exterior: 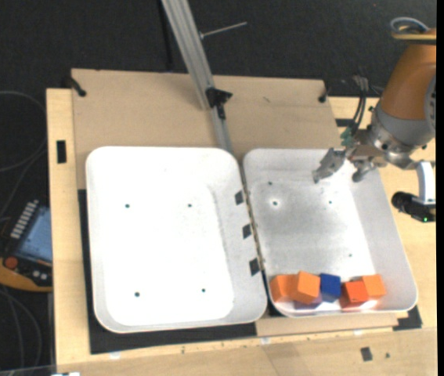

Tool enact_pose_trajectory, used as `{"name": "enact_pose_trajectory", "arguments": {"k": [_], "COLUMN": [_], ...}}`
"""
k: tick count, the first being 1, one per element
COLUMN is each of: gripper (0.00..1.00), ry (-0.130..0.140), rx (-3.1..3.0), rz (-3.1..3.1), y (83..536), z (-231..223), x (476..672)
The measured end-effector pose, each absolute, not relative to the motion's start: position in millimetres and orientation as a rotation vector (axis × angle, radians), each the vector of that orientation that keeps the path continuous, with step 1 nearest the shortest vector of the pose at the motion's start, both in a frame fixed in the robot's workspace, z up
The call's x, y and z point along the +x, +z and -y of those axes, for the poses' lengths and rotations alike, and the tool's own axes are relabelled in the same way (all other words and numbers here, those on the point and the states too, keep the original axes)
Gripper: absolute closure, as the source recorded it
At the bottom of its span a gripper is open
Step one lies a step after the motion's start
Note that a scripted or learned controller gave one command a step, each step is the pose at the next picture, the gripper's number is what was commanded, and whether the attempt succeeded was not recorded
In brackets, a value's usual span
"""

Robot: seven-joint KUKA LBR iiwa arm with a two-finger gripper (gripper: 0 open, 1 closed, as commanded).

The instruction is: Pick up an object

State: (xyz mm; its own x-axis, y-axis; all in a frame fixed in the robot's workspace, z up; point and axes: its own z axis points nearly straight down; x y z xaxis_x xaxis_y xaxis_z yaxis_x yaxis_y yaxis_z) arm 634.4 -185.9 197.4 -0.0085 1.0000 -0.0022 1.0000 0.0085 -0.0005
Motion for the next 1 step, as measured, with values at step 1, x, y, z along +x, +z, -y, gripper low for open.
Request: {"name": "enact_pose_trajectory", "arguments": {"k": [1], "gripper": [0.0], "ry": [0.001], "rx": [2.226], "rz": [-2.216], "y": [97.2], "z": [210.0], "x": [531.7]}}
